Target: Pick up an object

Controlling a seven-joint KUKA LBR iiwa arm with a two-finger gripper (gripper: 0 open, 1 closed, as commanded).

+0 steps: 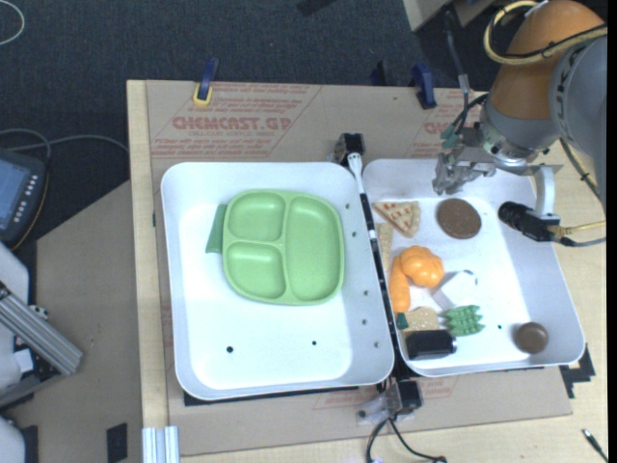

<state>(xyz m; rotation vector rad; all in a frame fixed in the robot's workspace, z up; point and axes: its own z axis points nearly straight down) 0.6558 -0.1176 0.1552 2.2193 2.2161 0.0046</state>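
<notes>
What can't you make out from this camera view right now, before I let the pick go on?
- Grey two-finger gripper, camera view: too small and dark to tell how it is set, or whether it touches the round brown disc just below it.
- Small white piece beside the orange fruit-shaped toy: blends into the white right bin; shape unclear.
- Grey arm: cut off by the right edge.

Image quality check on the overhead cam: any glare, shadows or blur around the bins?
Camera view: lighting is even and soft; the two white bins are bright but not blown out. The green divided plate shows mild sheen and a faint shadow at its left edge. Small items by the orange toy fruit look soft. The gripper is slightly blurred, with a weak shadow beneath.
</notes>
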